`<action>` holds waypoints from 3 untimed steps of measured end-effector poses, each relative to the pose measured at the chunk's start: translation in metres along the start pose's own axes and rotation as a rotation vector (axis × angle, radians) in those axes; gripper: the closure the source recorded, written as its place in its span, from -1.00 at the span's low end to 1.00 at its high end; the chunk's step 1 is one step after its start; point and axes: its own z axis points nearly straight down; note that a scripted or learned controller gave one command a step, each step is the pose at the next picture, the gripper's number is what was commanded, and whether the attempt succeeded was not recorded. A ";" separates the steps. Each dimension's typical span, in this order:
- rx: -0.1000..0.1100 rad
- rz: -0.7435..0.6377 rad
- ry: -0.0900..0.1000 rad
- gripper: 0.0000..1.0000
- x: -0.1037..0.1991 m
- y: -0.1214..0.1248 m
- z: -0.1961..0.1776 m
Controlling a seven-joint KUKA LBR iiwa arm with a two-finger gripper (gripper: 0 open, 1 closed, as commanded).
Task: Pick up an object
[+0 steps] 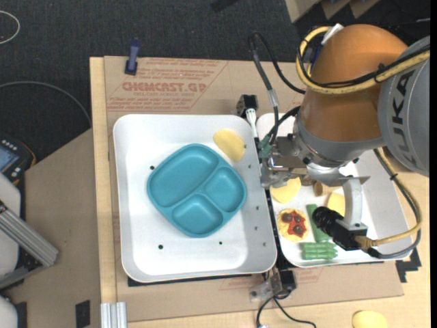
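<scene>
The right bin [382, 183] holds several toy foods: a pale yellow piece [285, 191], a yellow piece [336, 202], a small pizza slice with red dots [294, 224], and a green bean pod [319, 251]. My gripper [295, 173] hangs low over the left part of this bin, right above the pale yellow piece, with the orange wrist covering most of it. In the left bin [136, 183] lies a blue divided plate [196, 188], and a yellow lemon-like piece [229, 143] rests near that bin's far right corner.
The two bins sit side by side on a cardboard sheet [164, 80]. A blue clip [132, 57] lies at the sheet's far edge. Cables run over the ridge between the bins. A yellow object [369, 318] lies off the bench at the lower right.
</scene>
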 end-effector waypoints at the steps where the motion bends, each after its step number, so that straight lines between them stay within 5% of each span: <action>1: -0.026 0.003 0.003 1.00 -0.001 0.002 -0.179; 2: 0.013 0.006 -0.005 1.00 0.018 0.002 -0.009; 3: -0.026 0.003 0.003 1.00 0.012 0.002 -0.221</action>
